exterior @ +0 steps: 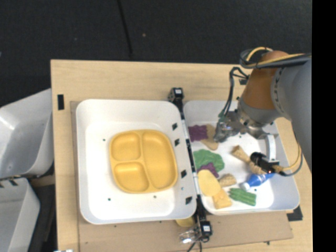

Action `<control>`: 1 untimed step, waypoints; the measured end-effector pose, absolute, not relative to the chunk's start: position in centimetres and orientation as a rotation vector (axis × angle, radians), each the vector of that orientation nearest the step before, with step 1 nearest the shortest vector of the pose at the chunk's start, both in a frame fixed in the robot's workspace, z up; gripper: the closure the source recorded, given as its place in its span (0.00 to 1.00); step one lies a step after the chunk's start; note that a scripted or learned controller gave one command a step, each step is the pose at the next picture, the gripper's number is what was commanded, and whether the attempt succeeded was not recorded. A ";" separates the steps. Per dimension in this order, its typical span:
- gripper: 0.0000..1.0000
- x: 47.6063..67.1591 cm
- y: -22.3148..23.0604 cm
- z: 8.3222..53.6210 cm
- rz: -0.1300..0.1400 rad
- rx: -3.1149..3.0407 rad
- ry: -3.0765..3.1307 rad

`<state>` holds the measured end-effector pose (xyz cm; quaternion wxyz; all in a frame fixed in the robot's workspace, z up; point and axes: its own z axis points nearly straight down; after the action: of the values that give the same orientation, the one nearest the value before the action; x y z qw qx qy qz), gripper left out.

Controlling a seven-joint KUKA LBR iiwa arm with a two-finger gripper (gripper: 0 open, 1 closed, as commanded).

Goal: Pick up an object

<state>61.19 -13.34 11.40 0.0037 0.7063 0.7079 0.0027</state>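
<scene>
In the right bin [283, 193], upper part, the end effector [220, 133] hovers by a purple toy [198, 133]; can't tell its grip state. Toy looks soft, light, so pinch mid-body.

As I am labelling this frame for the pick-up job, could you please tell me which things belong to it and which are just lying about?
For the job:
- the claw, low over the right white bin
- purple soft piece
- green leafy piece
- pale yellow flat piece
- blue tube-shaped piece

Lying about:
- yellow three-compartment plastic plate
- left white bin
</scene>
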 end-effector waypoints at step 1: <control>1.00 60.6 -10.9 13.2 -0.003 2.223 2.220</control>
<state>60.64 -10.87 13.23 0.0001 0.7075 0.7067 -0.0011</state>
